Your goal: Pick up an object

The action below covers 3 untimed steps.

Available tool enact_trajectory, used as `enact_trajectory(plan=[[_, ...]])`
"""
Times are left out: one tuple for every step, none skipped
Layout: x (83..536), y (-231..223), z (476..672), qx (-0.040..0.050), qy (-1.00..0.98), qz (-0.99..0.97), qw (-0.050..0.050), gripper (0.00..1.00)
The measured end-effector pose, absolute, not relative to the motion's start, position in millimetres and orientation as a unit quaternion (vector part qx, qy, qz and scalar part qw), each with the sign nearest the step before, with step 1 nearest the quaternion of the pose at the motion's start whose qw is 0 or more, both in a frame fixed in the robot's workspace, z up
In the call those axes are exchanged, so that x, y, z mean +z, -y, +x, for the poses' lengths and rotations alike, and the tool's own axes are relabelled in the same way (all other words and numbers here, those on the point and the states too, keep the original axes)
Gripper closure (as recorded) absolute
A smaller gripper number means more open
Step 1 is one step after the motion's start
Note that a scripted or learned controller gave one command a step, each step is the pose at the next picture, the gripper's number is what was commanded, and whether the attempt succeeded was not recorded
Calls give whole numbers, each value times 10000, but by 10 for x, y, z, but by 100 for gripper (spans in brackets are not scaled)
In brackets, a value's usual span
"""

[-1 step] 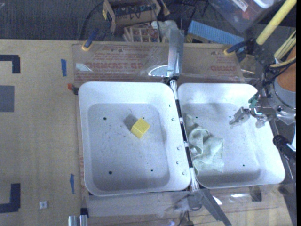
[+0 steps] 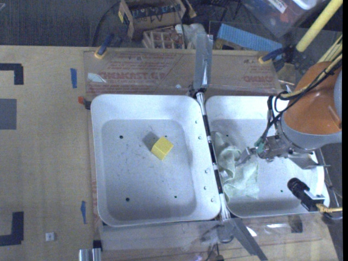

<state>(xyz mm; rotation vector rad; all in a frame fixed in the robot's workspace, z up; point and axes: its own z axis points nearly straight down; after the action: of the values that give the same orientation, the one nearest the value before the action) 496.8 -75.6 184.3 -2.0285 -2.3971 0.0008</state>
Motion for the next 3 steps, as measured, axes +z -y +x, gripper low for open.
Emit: enact_trajectory(plan=[[1842, 42, 4812, 7, 7368, -6761, 15, 0], [1842, 44, 4812, 7, 7366, -6763, 14, 0], [1845, -672, 5222, -7, 7804, -6253, -9, 0]])
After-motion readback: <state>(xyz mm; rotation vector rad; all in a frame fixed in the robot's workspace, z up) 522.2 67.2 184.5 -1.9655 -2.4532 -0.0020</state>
